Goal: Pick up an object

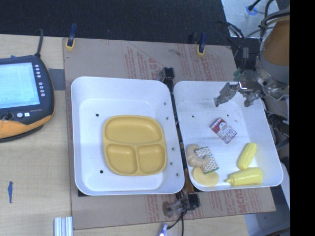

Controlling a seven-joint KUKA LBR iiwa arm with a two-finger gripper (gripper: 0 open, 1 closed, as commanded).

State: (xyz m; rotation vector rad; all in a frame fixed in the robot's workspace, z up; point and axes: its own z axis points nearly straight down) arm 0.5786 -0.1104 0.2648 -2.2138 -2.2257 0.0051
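Gripper fingers spread wide, nothing between them; red-white packet lies apart at 7 o'clock of fingertips.

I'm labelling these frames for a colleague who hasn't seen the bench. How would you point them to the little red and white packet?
Find the right-hand white bin, the one without the yellow divided plate. Near its middle, apart from the yellow items clustered along its near edge, lies the small packet. It is the only flat, red and white, roughly square thing there, tilted like a diamond.
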